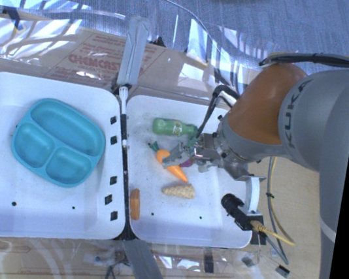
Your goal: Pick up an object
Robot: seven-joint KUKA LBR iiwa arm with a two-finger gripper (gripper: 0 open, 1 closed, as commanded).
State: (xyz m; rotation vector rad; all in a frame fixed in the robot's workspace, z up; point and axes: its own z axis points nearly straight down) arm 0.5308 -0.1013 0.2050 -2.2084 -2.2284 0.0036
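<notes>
Risk first: my hand [181, 158] sits low over the carrot [169, 161] in the right bin [211, 238]. I cannot tell its opening or grip. Crowding from the purple piece [186, 162] could spoil the pinch.

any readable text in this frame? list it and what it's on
"KUKA", partly cut off, on the grey arm.
"CHEMCAST", red print repeated on the brown sheet behind the bins; smaller print there is too blurred to read.
Green bottle: label too small to read.

Orange carrot [169, 163], lying tilted mid right bin, green bottle [173, 127] above
</notes>
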